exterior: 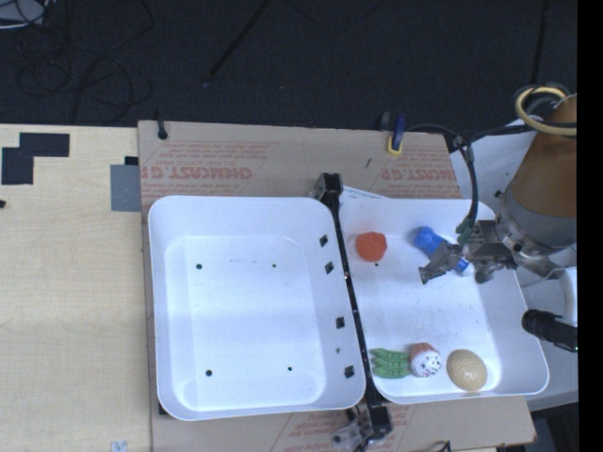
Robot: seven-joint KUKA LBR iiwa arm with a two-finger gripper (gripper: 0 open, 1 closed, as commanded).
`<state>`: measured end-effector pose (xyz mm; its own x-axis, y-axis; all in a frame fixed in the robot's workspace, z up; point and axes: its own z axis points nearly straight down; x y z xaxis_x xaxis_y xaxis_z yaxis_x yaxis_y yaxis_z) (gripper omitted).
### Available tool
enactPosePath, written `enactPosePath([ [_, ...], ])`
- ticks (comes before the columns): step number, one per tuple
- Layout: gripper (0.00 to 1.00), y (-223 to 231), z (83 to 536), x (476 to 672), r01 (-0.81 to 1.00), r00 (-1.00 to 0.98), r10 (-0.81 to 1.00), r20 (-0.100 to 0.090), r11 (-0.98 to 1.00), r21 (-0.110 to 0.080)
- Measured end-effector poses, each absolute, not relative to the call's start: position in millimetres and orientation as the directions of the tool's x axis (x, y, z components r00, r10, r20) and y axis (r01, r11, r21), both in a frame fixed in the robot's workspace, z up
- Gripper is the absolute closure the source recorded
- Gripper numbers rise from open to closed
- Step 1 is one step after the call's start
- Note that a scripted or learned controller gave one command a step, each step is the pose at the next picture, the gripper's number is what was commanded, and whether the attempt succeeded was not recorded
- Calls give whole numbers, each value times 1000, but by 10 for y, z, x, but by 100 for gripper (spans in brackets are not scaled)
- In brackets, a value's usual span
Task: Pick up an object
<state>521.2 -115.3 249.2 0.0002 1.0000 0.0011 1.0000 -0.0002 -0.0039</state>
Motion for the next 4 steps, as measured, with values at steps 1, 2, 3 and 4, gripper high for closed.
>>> enactPosePath([
  [1,0,-1153,2492,5212,1000,0,1000,1,0,-4],
  [2,0,-1153,2492,5212,1000,0,1000,1,0,-4],
  [3,0,-1153,2492,5212,1000,0,1000,1,0,-4],
  [4,0,-1153,2492,5212,1000,0,1000,1,0,-4],
])
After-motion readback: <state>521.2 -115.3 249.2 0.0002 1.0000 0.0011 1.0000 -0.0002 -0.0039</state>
